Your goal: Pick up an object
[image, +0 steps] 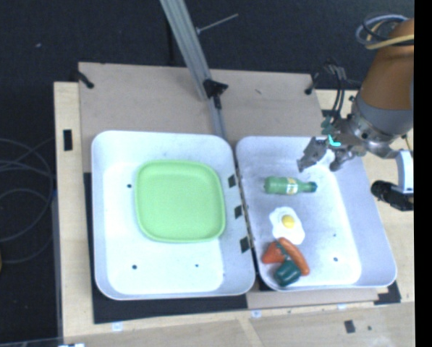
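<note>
Green bottle (290,186) lying on its side in the right bin (360,215), top half, just below and left of the claw (324,155). Claw hanging over the bin's upper edge, prongs spread, nothing between them. Probably the nearest pick, so looks like the approach step, not yet a grasp.

Best bet: drop straight down over the bottle's middle, prongs across the short axis, not along the length, otherwise likely to roll or squirt out. Round and smooth, so close slowly and keep centred.

Further down the same bin: fried egg (287,223), then a red toy (282,251) and dark green toy (288,272) touching each other near the bottom rim. Crowded there, harder to get prongs around one piece.

Left bin (114,150) carrying a pale green plate (179,201), flat and wide, poor pick.

Yellowish label band on the bottle, too small to read. No other writing or brands legible on the counter (273,107).
</note>
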### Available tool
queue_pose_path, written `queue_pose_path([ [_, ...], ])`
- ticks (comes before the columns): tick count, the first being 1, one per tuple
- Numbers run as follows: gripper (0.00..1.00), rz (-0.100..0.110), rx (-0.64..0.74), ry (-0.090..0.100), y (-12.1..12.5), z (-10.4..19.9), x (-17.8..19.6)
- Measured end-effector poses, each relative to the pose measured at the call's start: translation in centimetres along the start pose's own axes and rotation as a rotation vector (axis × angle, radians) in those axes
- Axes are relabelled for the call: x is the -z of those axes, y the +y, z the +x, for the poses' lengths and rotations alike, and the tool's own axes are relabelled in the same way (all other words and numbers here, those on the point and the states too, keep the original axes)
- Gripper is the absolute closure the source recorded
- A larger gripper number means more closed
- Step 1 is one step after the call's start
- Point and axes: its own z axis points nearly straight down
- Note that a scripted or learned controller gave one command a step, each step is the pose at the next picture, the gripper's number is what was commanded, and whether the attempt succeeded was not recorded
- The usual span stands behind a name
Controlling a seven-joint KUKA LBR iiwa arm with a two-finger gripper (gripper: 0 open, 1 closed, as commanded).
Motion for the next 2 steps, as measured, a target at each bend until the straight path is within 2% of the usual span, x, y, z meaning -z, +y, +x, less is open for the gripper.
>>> queue_pose_path([
  [1, 0.00, 0.000, 0.000, 0.000, 0.0, 0.0, 0.0],
  [2, 0.00, 0.005, 0.000, 0.000, 0.2, 0.2, -6.2],
])
